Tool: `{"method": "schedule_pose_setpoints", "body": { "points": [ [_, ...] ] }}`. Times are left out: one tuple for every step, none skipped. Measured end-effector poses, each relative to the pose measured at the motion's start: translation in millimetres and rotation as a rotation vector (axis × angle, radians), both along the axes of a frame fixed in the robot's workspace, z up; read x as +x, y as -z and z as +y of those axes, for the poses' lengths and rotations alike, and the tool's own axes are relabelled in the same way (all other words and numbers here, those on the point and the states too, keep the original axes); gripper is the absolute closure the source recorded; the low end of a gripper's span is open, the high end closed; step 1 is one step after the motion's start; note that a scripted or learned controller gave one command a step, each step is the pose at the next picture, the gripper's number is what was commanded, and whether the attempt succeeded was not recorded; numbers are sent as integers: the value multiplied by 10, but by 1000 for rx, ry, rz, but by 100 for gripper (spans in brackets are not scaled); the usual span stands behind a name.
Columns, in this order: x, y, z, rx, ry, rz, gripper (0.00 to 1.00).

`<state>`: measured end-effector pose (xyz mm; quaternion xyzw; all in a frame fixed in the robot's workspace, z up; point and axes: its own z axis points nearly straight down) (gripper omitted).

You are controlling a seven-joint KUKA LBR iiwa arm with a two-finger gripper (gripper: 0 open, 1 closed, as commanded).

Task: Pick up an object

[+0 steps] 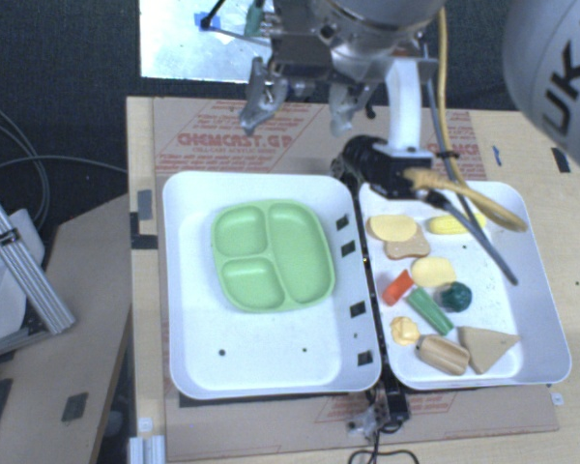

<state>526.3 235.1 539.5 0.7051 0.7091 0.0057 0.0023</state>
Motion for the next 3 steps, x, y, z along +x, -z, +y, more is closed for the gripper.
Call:
{"method": "schedule_pose_setpoints", "body": {
  "points": [
    [-41, 2096, -14, -11, 5, 26, 0],
    [-312, 1031, -2, 2, 0, 0, 0],
    [397, -17, -19, 0, 6, -5, 0]
  ]
}}
